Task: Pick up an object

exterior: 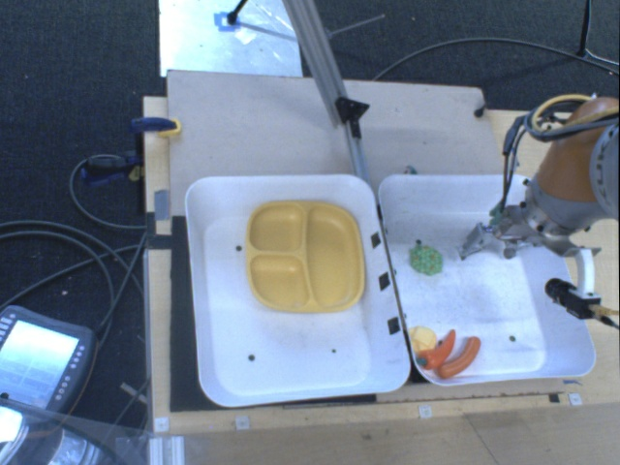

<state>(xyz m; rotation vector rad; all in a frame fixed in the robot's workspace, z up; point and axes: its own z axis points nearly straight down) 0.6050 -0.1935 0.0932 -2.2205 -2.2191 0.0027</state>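
In the right bin [542, 356], a small green knobbly object [425, 259] lies near the left wall. At that bin's front left corner are a yellow piece [421, 337] and two orange-red sausage-shaped pieces [453, 354] side by side. My gripper [487, 251] hangs over the middle of the right bin, to the right of the green object and apart from it. Its fingers stand open and spread, with nothing between them. The grey arm with its orange band [573, 168] comes in from the right.
The left bin [223, 366] holds a yellow divided plate [305, 257]. A grey pole [320, 51] slants down from the top to the gap between the bins. Cables and a pendant lie on the floor at left.
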